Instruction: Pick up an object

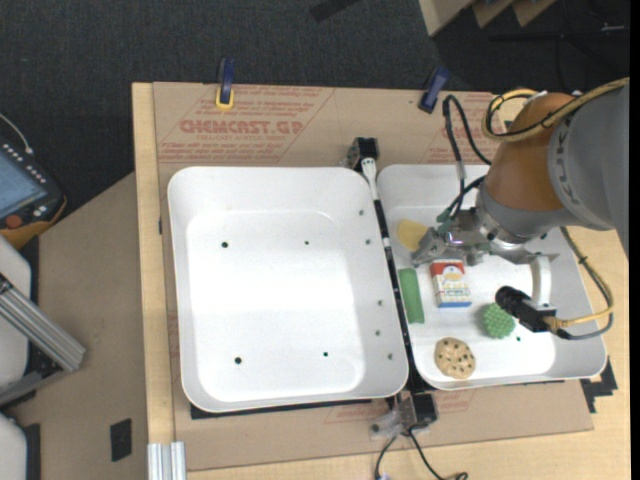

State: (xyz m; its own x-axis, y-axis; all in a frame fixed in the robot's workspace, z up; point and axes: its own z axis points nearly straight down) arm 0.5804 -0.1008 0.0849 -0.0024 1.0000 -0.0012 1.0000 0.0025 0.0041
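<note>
- Grey metal and an orange band are seen on the arm [560, 168], which reaches in over the right bin [570, 363].
- The gripper [452, 240] is seen low over that bin, just above the small box [451, 284].
- It cannot be told whether anything is being held, because the gripper is small and partly hidden by the wrist.
- The small box, white with a red top, is found just below the gripper in the picture, close to it or perhaps touching.
- The box is stood with its long side running up and down the picture, away from the gripper.
- A pale yellow piece [411, 233] is seen beside the box, up and to its left, near the gripper too.
- A green stick [411, 296] is laid just left of the box, and its long side runs the same way.
- A round cookie [454, 358] is placed below the box, a little apart.
- A green bumpy ball [497, 321] is seen to the right of the box and lower.
- The box is judged to be the nearest thing, so a short drop straight down is likely called for.
- The left bin [190, 268] is well apart from the box.
</note>
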